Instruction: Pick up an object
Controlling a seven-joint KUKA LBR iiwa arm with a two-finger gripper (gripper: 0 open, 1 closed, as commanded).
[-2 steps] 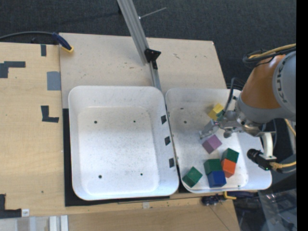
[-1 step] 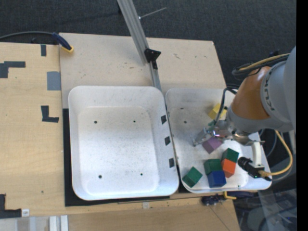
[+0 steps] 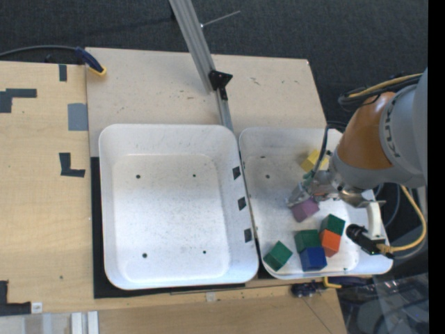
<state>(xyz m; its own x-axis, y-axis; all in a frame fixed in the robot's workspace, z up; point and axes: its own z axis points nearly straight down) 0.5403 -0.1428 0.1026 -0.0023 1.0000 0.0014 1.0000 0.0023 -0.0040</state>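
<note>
Dark carpet-like flooring surrounds a pale wooden bench (image 3: 174, 92), which carries 2 shallow white bins side by side on a black mat. Biggest of these is the left bin (image 3: 115, 186), its speckled floor showing only 4 small dark dots. Next to it, touching along the shared rim, sits the right bin (image 3: 268, 158), where all the loose objects lie. A grey arm (image 3: 410, 127) with an orange band (image 3: 365, 141) reaches in over the right bin's right edge, and its gripper (image 3: 309, 190) points down near the middle of that bin; whether its fingers are parted or closed cannot be told from this angle. A slanted metal rail (image 3: 195, 37) runs from the top of the view down to the bins' shared far corner. Just beside the gripper tip, touching or nearly so, lies a purple block (image 3: 304, 210), roughly cubic with no clear long axis, its faces turned slightly askew to the bin's edges. A yellow block (image 3: 311, 161) sits toward the far right edge, partly hidden by the arm. Along the near edge lie a green block (image 3: 278, 255) by the near left corner, a dark green block (image 3: 304, 240), a blue block (image 3: 313, 258), an orange block (image 3: 331, 241) and another green block (image 3: 334, 223), clustered together.
</note>
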